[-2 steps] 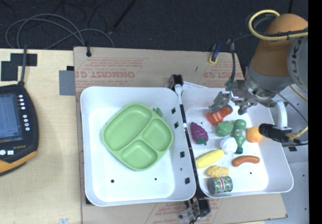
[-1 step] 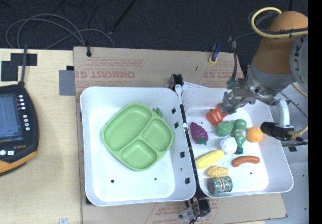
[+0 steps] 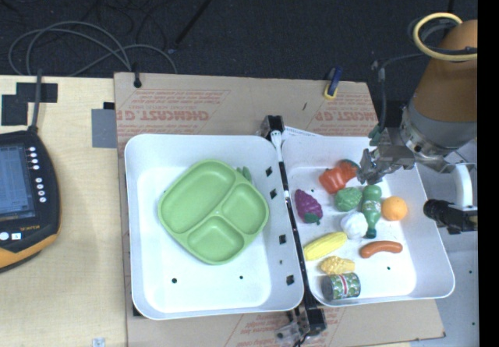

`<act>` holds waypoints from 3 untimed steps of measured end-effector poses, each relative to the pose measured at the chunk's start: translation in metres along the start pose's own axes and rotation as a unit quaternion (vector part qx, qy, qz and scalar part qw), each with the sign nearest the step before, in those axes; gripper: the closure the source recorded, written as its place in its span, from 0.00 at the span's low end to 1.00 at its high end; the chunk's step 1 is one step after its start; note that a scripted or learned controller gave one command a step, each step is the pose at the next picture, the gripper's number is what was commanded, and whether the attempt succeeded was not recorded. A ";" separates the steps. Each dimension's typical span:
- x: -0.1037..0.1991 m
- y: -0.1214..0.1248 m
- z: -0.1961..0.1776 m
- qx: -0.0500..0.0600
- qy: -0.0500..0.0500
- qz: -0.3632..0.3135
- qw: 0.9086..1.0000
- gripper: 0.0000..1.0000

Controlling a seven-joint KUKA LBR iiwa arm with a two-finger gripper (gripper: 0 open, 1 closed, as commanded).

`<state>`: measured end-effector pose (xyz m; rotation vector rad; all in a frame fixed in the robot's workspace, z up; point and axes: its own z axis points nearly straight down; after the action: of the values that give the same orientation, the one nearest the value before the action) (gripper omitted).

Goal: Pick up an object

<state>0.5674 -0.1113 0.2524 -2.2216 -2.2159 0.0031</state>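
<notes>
The right bin (image 3: pixel 427 275) holds several toy foods: a red pepper (image 3: pixel 337 178), a purple eggplant (image 3: pixel 307 206), green broccoli (image 3: pixel 350 199), a green vegetable (image 3: pixel 372 203), an orange (image 3: pixel 394 208), a white piece (image 3: pixel 355 224), a red sausage (image 3: pixel 380 249), two yellow corn pieces (image 3: pixel 324 244) (image 3: pixel 337 265) and a green can (image 3: pixel 341 286). My gripper (image 3: pixel 369 172) hangs at the upper right of this bin, just right of the red pepper and above the green vegetable. Nothing shows between its fingers.
The left bin (image 3: pixel 148 275) holds a green divided plate (image 3: pixel 213 211). A divider with black clips (image 3: pixel 285 213) runs between the bins. A tablet-like pendant (image 3: pixel 23 189) lies at the far left of the bench. Cables cross the dark floor behind.
</notes>
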 end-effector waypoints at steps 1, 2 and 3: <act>0.074 0.016 0.055 0.003 0.001 -0.004 1.000 1.00; 0.039 -0.022 -0.180 -0.009 -0.002 -0.001 1.000 1.00; 0.116 -0.056 -0.093 0.004 0.000 -0.004 1.000 1.00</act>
<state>0.5126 0.0043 0.3460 -2.2074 -2.2215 0.0121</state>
